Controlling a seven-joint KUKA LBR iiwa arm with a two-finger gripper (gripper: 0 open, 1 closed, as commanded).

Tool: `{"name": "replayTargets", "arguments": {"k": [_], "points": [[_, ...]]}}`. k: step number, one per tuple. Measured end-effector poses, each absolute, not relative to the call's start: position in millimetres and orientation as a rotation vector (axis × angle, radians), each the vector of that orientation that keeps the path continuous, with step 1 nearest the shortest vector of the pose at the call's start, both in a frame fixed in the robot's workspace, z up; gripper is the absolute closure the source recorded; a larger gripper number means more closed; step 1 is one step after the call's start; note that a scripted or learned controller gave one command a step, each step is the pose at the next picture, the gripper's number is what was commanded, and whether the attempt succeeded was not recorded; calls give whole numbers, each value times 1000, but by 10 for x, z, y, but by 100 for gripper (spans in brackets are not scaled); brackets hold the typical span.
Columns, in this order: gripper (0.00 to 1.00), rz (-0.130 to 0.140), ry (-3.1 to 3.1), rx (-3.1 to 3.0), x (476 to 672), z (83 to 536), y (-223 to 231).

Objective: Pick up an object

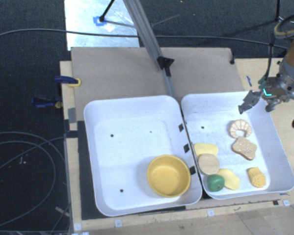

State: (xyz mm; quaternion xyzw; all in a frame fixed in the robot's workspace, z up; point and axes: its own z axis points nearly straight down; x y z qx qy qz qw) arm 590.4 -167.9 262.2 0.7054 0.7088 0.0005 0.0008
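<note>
The left bin [104, 141] holds a yellow bowl [168, 175]; the right bin [282, 174] holds small foods. The claw [256, 100] hangs released and empty above the croissant [241, 128]. Crowded pieces could make a grab slip.

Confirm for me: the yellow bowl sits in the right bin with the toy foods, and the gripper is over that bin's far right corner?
Not quite. The camera view shows the yellow bowl in the left bin, apart from the toy foods. The gripper is indeed over the right bin's far right corner.

The bench [134, 71] bears two white bins [132, 120].
</note>
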Motion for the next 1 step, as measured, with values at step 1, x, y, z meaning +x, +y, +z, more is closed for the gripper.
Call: {"name": "replayTargets", "arguments": {"k": [1], "points": [[0, 2, 2226, 2214, 5906, 2624, -1679]]}}
